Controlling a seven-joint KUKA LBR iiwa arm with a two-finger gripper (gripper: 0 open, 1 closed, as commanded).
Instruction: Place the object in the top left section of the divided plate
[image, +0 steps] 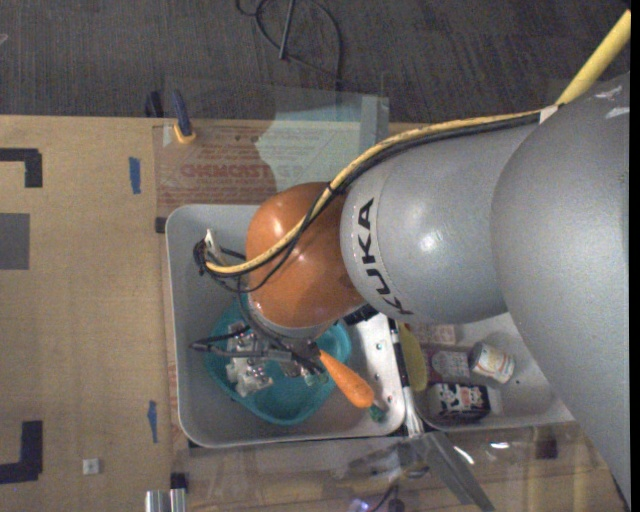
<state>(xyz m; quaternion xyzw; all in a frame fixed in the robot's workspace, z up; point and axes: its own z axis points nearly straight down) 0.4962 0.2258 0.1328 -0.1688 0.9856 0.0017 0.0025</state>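
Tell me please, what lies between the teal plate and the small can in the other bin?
In the camera view, the carrot lies beside the teal plate, then the bins' white walls and a yellow object come before the can.

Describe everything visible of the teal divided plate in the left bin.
The teal divided plate lies flat on the floor of the left white bin, toward its near edge. It looks like smooth moulded plastic with a raised rim. The orange wrist band and the gripper hang right over it and hide much of its surface, so its dividers are hard to make out. A toy carrot lies across its right rim, pointing out into the bin.
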